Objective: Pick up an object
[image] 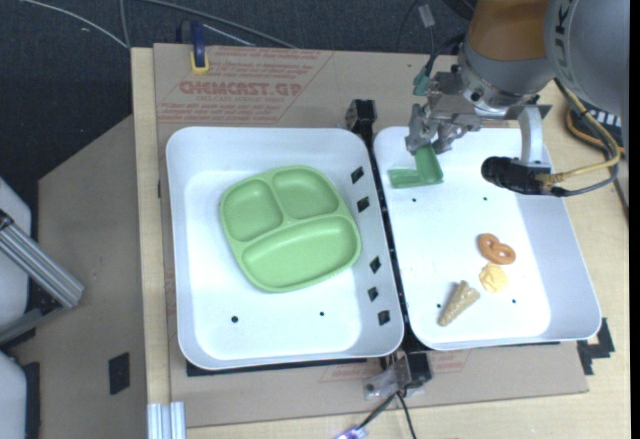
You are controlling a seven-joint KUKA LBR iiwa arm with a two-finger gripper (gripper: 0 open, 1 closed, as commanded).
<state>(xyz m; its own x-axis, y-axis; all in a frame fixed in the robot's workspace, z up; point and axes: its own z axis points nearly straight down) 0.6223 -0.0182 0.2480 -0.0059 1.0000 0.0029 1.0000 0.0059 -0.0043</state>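
Green L-shaped piece [420, 171] hangs apparently pinched in the gripper [428, 139], long arm upright, foot pointing left.

Two bins [200, 327], one plate [290, 227], four small objects [458, 303].

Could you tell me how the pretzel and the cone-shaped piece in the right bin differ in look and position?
The pretzel is orange-brown and looped with holes; the cone is tan, solid and tapers to a point. The pretzel lies farther back in the right bin; the cone lies nearer the front edge. Both are small, lying flat and away from the tool.
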